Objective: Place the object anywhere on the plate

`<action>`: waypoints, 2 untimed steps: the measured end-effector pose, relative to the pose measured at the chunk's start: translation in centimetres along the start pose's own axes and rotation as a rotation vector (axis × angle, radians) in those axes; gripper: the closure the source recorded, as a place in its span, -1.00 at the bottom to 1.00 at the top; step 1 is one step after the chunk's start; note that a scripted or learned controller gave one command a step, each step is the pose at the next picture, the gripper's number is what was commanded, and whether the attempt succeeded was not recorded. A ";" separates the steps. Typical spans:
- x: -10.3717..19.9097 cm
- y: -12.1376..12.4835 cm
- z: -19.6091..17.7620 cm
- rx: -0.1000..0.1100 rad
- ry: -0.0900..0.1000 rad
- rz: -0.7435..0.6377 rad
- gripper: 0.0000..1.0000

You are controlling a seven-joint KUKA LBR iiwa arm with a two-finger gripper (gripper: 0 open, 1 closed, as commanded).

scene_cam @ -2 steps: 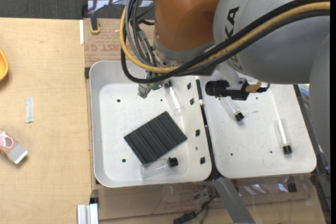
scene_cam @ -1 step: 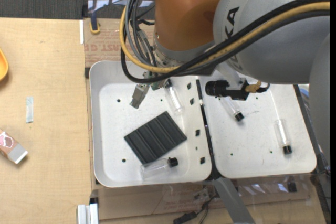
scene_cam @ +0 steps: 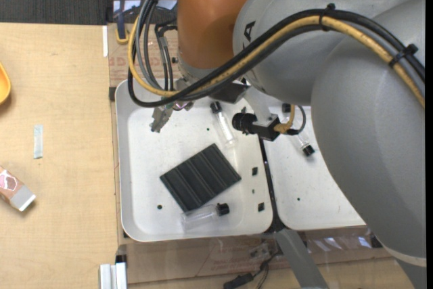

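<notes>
While my arm (scene_cam: 325, 64) covers most of the scene from the right, my claw (scene_cam: 160, 120) hangs over the far left corner of the left bin (scene_cam: 135, 213). I cannot tell how wide it stands or whether it has hold of anything.

Bins: two, side by side, the right bin (scene_cam: 318, 206) largely under my arm.

Plate (scene_cam: 201, 177): one, a dark ribbed slab lying flat and askew in the middle of the left bin.

Vials: three, clear with black caps. I take the object to be one of these, though I cannot say which. The near vial (scene_cam: 205, 214) lies just beside the plate's near corner. The far vial (scene_cam: 223, 128) lies beyond the plate. The right vial (scene_cam: 305, 147) lies in the right bin.

Handling, as I judge it: light, stiff, smooth and apt to roll. I would grip across the middle of the barrel, squeezing gently in case it is brittle.
</notes>
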State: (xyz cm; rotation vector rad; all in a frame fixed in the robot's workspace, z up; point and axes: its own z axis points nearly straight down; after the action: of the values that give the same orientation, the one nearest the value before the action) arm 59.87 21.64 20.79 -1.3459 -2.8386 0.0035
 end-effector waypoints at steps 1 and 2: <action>-0.5 1.5 11.7 0.001 0.000 0.346 -1.00; -2.7 3.6 11.6 0.000 -0.001 0.604 -1.00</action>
State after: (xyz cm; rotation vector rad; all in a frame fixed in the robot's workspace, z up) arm 64.35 21.78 9.14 -2.1305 -2.3111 0.0040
